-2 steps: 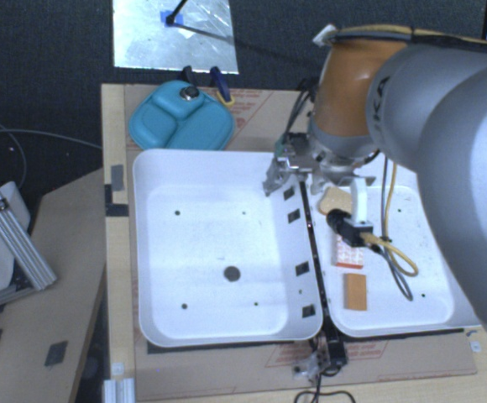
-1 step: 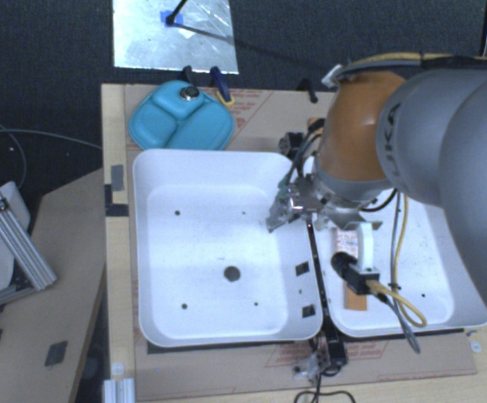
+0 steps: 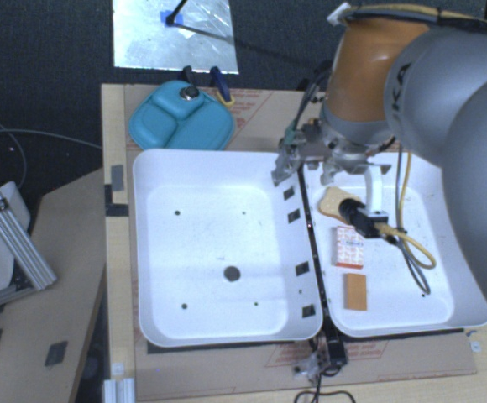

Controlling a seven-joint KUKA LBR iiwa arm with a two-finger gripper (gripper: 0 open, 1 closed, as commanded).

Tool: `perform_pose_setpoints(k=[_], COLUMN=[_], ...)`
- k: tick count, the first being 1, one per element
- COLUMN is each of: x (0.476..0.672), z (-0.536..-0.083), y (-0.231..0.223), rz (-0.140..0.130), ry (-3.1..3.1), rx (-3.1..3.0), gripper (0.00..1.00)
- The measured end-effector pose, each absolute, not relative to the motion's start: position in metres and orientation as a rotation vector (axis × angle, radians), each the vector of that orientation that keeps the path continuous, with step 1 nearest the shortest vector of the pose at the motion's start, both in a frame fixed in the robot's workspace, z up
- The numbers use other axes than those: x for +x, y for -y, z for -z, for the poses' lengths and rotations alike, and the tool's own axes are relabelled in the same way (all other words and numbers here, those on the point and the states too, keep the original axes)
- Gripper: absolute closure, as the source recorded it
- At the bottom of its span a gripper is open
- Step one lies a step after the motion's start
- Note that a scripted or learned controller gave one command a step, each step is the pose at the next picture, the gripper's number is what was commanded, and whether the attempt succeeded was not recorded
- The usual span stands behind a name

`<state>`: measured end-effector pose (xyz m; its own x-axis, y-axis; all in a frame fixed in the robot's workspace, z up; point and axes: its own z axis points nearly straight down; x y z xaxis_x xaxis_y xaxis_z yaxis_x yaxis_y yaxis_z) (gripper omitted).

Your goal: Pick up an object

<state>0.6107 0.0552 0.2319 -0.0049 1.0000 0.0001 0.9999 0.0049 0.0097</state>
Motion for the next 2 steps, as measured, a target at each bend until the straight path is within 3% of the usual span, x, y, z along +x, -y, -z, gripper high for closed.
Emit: perform_pose_setpoints(k=[1,2], x=[0.58,0.516], z=[-0.273,-0.219], y=[-0.168,-0.146], rz=[-0.013,0.01], ry=[-2.238,-2.224], rx=[2.205,2.226], gripper=[0.0,0.0])
